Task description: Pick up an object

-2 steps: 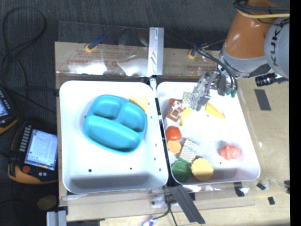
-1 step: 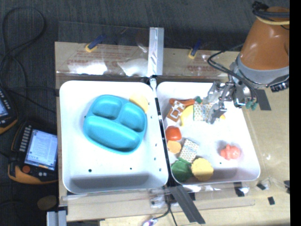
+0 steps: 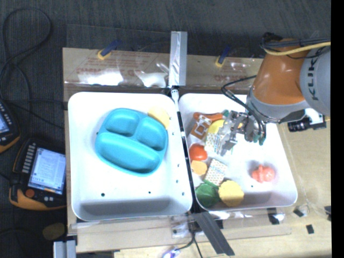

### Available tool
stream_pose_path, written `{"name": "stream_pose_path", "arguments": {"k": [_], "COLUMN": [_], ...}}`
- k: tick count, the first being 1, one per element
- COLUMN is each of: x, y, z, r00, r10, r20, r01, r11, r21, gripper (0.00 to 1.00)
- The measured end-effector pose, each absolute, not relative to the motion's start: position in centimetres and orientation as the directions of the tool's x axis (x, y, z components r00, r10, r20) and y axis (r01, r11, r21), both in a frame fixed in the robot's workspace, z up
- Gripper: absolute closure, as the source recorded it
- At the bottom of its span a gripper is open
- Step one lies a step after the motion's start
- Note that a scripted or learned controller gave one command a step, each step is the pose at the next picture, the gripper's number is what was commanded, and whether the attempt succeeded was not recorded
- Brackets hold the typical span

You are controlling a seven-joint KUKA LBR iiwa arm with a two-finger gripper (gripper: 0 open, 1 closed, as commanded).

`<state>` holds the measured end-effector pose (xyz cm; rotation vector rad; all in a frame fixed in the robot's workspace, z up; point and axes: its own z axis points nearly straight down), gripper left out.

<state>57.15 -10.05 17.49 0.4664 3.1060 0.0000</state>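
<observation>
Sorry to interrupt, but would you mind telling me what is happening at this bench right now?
A KUKA arm reaches in from the right, and its gripper sits low over the right bin, at a cluster of small toy items near the bin's left wall. A red item lies apart towards the right, and green and yellow ones sit at the near edge. The left bin holds a blue divided tray. Nothing is visibly lifted yet.

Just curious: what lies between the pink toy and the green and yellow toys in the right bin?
In the camera view, bare white bin floor separates the pink toy from the yellow toy and green toy.
</observation>
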Motion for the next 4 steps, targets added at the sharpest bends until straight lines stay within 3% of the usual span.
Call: {"name": "stream_pose_path", "arguments": {"k": [1, 2, 3, 4], "x": [48.4, 48.6, 54.5, 58.4], "y": [-13.0, -13.0, -9.4, -10.0], "z": [10.6, 10.8, 9.0, 10.6], "r00": [-0.922, -0.922, -0.7, -0.575], "r10": [0.388, 0.387, 0.714, 0.818], "r20": [-0.001, -0.01, -0.008, -0.001], "r01": [0.388, 0.387, 0.714, 0.818], "r11": [0.922, 0.922, 0.7, 0.575], "r21": [-0.003, -0.001, 0.006, -0.003], "gripper": [1.0, 0.0, 0.0, 0.0]}}
